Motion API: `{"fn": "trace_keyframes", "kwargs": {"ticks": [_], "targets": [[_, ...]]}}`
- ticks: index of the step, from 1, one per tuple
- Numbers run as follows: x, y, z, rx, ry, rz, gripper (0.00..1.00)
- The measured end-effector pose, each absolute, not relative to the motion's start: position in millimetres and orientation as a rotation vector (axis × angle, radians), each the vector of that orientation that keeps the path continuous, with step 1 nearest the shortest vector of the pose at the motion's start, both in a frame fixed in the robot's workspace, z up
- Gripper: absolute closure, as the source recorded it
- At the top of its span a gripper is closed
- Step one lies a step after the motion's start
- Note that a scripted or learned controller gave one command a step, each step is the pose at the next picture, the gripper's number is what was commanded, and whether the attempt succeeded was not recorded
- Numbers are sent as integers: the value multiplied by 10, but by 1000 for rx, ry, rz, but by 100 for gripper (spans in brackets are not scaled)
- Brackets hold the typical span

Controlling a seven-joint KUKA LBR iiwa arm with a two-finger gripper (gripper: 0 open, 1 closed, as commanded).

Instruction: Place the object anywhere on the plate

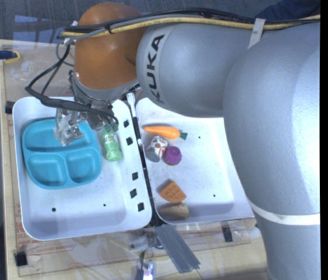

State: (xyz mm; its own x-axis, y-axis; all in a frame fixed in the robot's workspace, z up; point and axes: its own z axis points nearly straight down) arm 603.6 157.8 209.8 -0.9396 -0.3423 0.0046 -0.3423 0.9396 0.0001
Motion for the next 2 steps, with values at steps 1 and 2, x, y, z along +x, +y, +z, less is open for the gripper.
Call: {"fn": "trace_keyframes", "kwargs": {"ticks": [1, 2], "targets": [[5703, 2193, 2176, 685, -3061, 1, 100], [6152, 2183, 2619, 1198, -2904, -1, 100]]}}
